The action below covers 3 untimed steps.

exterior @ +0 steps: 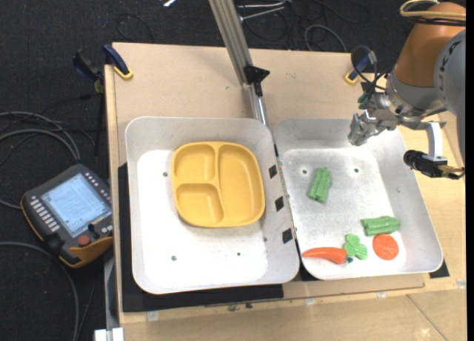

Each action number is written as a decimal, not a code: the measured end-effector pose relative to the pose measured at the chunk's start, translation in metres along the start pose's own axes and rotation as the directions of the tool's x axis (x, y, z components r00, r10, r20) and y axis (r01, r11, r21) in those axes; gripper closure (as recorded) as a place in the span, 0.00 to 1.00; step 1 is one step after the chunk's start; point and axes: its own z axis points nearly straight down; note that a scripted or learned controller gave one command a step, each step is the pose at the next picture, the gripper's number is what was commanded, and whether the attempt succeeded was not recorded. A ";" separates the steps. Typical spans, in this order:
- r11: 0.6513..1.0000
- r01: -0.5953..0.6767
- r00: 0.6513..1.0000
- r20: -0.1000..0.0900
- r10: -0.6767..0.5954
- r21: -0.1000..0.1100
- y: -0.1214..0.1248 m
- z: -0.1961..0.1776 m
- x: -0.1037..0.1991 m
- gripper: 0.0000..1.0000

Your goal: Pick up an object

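Two white bins sat on the bench as the gripper (361,129), its grasp impossible to tell, hung over the right bin's (415,206) far edge, the green block (320,184) lying nearer the camera, lengthwise.

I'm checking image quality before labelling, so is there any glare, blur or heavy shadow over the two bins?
Camera view: lighting is even and soft, with only faint shadows. The white bins look bright but keep their speckle, the yellow plate has mild sheen, the gripper is slightly soft, and the green toy is sharp enough.
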 end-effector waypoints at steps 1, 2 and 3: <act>1.000 0.001 1.000 0.001 -0.001 -0.002 0.003 -0.065 0.002 1.00; 1.000 0.000 1.000 -0.001 0.000 0.004 0.004 -0.074 0.002 1.00; 1.000 0.004 1.000 -0.003 -0.004 0.007 -0.007 -0.077 0.045 1.00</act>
